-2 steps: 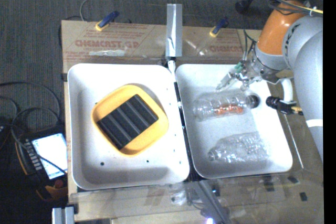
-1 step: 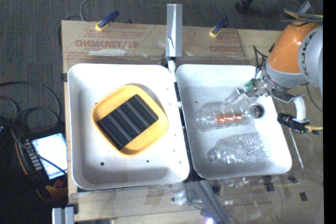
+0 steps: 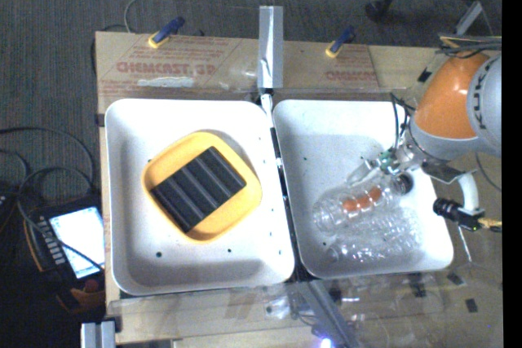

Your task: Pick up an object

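Right now the arm [image 3: 457,106] leans in over the right bin [image 3: 326,130], and its hand [image 3: 390,163] sits low at the upper end of a heap of clear plastic bottles [image 3: 367,220]. Whether the hand is clenched or released I cannot tell; glare and clear plastic blur everything around it.

The bottles lie just below the hand and trail away toward the bin's near rim, one of them with an orange patch [image 3: 363,202] inside or on it, close under the hand. I would judge them very light, thin-walled and slick (the sort that squash and squirt sideways when pinched). Taking one across its body, or at a neck if one can be found, looks the safer hold; gripping the rounded flank near an end would likely make it roll out. Since they are piled touching each other, lifting one may drag or tumble its neighbours.

Well away from the hand, across the divider, the left bin [image 3: 130,134] holds a yellow tray-like object with a dark ribbed insert [image 3: 201,185], stiffer and flatter, too broad for an easy pinch. Behind the hand, cables [image 3: 400,122] hang near the wrist, and the bin wall beside the hand crowds any approach from that side. Two blue clamps [image 3: 165,32] sit on the counter's far edge, out of the way.
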{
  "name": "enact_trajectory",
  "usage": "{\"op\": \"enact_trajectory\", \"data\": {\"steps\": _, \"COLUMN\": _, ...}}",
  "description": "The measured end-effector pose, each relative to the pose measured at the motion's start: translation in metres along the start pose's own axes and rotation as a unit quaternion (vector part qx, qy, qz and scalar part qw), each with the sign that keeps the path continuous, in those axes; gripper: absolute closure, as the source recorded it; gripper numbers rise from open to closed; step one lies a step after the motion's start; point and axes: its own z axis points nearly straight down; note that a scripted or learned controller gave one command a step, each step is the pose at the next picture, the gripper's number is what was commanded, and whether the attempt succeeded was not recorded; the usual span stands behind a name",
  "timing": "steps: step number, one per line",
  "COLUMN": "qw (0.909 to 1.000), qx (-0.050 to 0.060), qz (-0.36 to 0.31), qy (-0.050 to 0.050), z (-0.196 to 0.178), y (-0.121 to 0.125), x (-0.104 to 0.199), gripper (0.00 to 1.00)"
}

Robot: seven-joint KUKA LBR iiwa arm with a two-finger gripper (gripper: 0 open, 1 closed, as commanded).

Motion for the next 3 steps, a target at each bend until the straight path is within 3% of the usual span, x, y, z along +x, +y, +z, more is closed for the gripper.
{"op": "enact_trajectory", "data": {"steps": 1, "qw": 0.9996, "qx": -0.001, "qz": 0.029, "qy": 0.006, "z": -0.001, "y": -0.007, "x": -0.014, "gripper": 0.0}}
{"op": "enact_trajectory", "data": {"steps": 2, "qw": 0.996, "qx": 0.004, "qz": 0.089, "qy": 0.003, "z": -0.06, "y": -0.003, "x": -0.018, "gripper": 0.0}}
{"op": "enact_trajectory", "data": {"steps": 3, "qw": 0.9989, "qx": 0.003, "qz": 0.047, "qy": 0.006, "z": -0.005, "y": 0.004, "x": -0.018, "gripper": 0.0}}
